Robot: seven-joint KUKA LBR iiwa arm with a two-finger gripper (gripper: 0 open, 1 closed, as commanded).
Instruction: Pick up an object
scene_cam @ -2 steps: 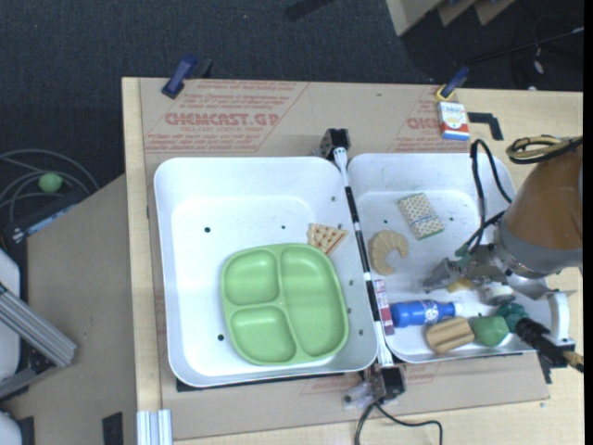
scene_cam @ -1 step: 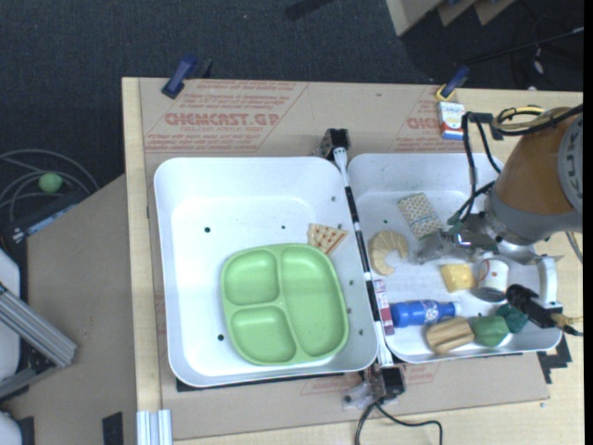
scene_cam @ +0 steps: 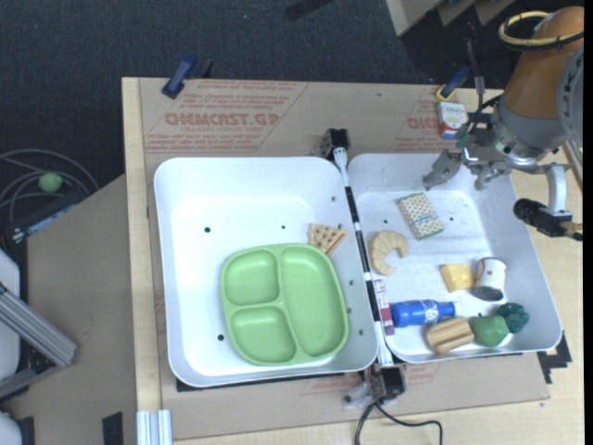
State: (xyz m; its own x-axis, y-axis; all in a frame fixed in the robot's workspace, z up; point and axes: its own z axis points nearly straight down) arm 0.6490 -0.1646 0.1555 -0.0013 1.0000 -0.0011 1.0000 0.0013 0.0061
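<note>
From my feed I see the gripper point(scene_cam: 460, 167) poised over the far edge of the right bin point(scene_cam: 533, 276), its two fingers point(scene_cam: 439, 174) spread apart with nothing between them; the grey arm point(scene_cam: 542, 82) with its orange band comes in from the upper right. The nearest candidate for picking is a small patterned packet point(scene_cam: 421, 215) lying flat on the bin floor just in front of the gripper, apart from it; I cannot read any print on it. Toward the divider sits a croissant point(scene_cam: 387, 250). Along the near side I count a yellow block point(scene_cam: 455, 275), a small white cup point(scene_cam: 489, 279) tipped on its side, a blue bottle point(scene_cam: 422, 312) with a white cap lying flat, a tan bread-like roll point(scene_cam: 449, 334), a green piece point(scene_cam: 489, 330) touching it and a dark green item point(scene_cam: 514, 317) beside that. The bottle's label is too small for me to read. In the left bin point(scene_cam: 185, 248) a green divided plate point(scene_cam: 282, 303) with three compartments rests toward the near right, and a waffle-patterned cracker point(scene_cam: 325, 237) lies just beyond it by the divider. The brown board point(scene_cam: 222, 119) under the bins carries red lettering that reads "CHEMCAST" followed by letters I can only partly make out, repeated, partly covered, at the far right. A small printed card point(scene_cam: 451, 117) lies on the board beyond the right bin, its text illegible to me.
</note>
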